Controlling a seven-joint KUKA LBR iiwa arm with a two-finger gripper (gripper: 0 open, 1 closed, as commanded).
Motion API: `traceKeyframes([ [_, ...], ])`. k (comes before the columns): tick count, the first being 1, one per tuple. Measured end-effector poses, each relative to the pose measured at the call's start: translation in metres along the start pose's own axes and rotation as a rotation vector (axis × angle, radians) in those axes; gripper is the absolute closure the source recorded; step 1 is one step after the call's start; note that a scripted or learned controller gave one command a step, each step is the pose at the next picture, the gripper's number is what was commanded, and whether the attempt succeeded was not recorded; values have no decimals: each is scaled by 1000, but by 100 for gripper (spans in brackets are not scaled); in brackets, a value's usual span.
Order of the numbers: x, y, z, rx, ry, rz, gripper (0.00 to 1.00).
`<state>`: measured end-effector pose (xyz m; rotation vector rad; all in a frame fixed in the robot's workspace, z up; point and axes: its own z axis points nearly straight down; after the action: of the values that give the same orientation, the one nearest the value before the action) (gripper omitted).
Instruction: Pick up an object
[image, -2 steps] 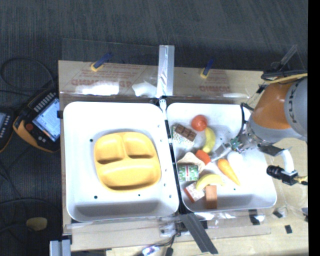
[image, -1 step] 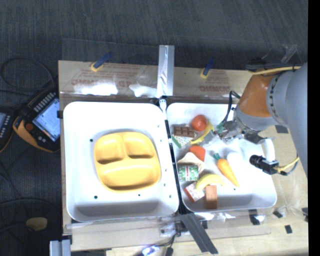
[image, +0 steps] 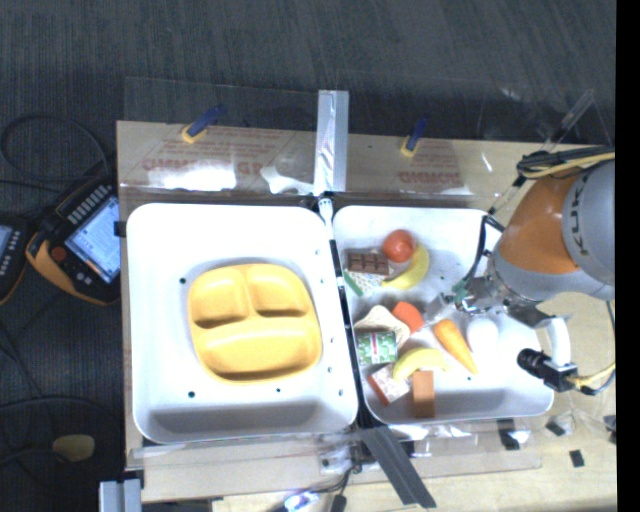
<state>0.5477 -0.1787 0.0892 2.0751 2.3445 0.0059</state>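
The right bin (image: 455, 222) holds the pile to pick from. A carrot (image: 455, 344) lies tilted near the bin's middle, with a white egg-shaped piece (image: 483, 333) just beside it on the arm's side. Toward the dividing wall sit a tomato (image: 399, 243) on the upper end of a banana (image: 410, 271), a chocolate bar (image: 366, 263), a second orange-red piece (image: 407, 315), a green and white carton (image: 376, 348), another banana (image: 417, 359) and a brown block (image: 423, 393) at the near edge.

The hand (image: 473, 296) hangs over the bin's right part, just above the egg-shaped piece and the carrot's thick end. It is seen from above against the wrist, and I cannot tell whether it is open or closed, nor whether anything is in it.

The step in hand looks like the descent onto a target. The carrot and the white piece seem the nearest choices. A good try would come straight down on one of them, aligned across the carrot's narrow width rather than along it, and clear of its neighbour so the two are not pinched together. The bin's right wall is close, so a drift that way could catch the rim.

The left bin (image: 160, 300) carries a yellow divided tray (image: 255, 320). Both bins rest on the counter (image: 240, 160).
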Motion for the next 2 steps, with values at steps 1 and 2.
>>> traceKeyframes([
  [1, 1, 2, -8, -2, 3, -1, 100],
  [2, 92, -22, -92, 17, 7, 89, 100],
])
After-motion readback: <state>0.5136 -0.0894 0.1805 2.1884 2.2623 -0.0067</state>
